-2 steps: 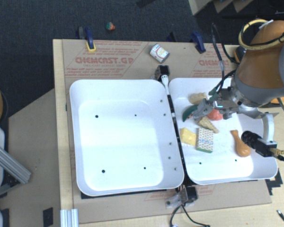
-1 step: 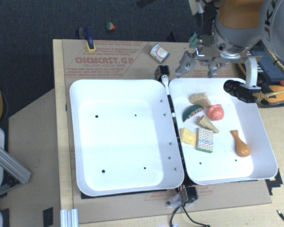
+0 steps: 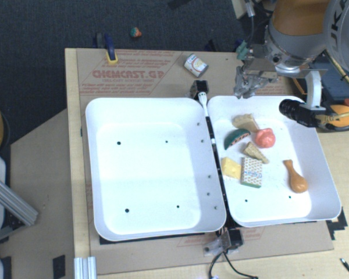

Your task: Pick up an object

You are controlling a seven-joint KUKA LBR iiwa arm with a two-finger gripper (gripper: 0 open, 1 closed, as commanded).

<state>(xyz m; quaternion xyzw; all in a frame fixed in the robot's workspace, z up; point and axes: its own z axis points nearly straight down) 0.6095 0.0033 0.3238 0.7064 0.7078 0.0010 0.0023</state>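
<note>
1. The gripper (image 3: pixel 245 90) hangs over the right bin's (image 3: pixel 323 156) far rim; I cannot tell its grip.
2. The orange drumstick (image 3: pixel 295 176) lies in that bin, long axis diagonal, bulb nearest the camera.

a small box (image 3: pixel 195 65) lies on the brown board (image 3: pixel 139 71), near a blue-yellow clamp (image 3: pixel 110 48).

Robotics lab: bench (image 3: pixel 75 156), white bins (image 3: pixel 99 156), cables.
</note>
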